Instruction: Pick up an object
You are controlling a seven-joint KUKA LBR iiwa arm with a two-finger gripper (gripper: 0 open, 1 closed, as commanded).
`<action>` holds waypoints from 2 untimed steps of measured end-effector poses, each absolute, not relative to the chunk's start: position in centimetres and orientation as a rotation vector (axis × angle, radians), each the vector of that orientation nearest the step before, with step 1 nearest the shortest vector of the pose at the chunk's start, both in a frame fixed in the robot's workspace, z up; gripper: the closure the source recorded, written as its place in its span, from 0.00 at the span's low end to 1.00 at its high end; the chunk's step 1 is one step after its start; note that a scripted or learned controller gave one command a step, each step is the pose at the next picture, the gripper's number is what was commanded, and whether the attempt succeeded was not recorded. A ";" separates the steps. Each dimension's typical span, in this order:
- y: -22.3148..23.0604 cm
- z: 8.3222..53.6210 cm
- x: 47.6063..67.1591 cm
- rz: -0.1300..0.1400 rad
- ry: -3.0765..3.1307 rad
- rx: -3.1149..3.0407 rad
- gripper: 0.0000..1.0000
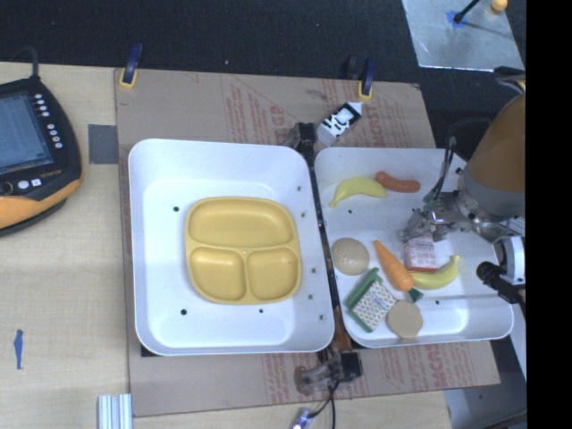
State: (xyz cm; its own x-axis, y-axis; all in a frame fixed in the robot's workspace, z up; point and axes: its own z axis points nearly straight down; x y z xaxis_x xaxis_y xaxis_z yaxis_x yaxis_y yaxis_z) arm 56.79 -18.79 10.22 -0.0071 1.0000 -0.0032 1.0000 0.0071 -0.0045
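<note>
The right bin (pixel 474 329) holds several toy foods. A yellow banana (pixel 357 189) and a red-orange sausage (pixel 397 183) lie at its far side. A round beige bun (pixel 350 256), a carrot (pixel 392 264), a pink-and-white packet (pixel 420 256) and a second banana (pixel 437 277) sit in the middle. A green pod (pixel 361 287), a green-and-white box (pixel 374 305) and a tan disc (pixel 404 319) lie near the front. My gripper (pixel 427 226) hangs low over the bin, just beyond the packet.
The left bin (pixel 152 311) holds a yellow divided plate (pixel 242 248). A teach pendant (pixel 31 150) rests on the bench at far left. Clamps (pixel 365 77) pin the cardboard under the bins. A black-and-white tag (pixel 340 120) lies behind the bins.
</note>
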 end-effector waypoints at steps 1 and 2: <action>-11.9 9.6 60.9 0.005 -2.229 -2.211 1.00; -5.7 19.3 62.6 0.001 -2.226 -2.215 1.00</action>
